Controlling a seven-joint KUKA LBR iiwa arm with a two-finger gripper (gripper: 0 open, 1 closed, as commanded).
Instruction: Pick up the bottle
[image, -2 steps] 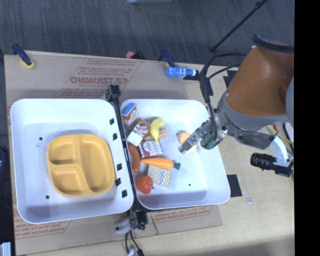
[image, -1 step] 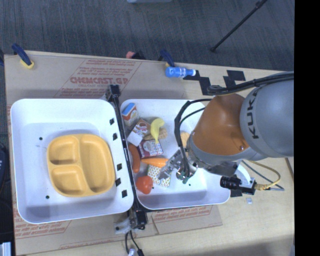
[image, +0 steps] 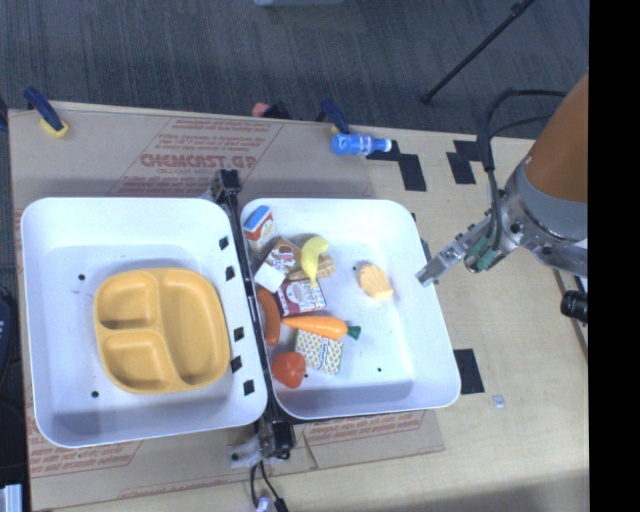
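Observation:
A small bottle (image: 258, 224) with a blue top and a white and orange body lies at the back left corner of the right bin (image: 425, 340), close to the divider. My gripper (image: 441, 266) hangs just outside that bin's right rim, about level with the bin's middle and well to the right of the bottle. I see nothing held in it. The grey arm with its orange band (image: 560, 140) comes in from the right edge.
Beside the bottle lie a banana (image: 314, 256), a carrot (image: 318, 326), a tomato (image: 288, 369), a sausage (image: 268, 314), a yellow-orange toy (image: 375, 281) and small packets. The left bin (image: 50, 250) holds a yellow divided tray (image: 160, 328). A blue bottle-like item (image: 357, 145) lies on the bench behind the bins.

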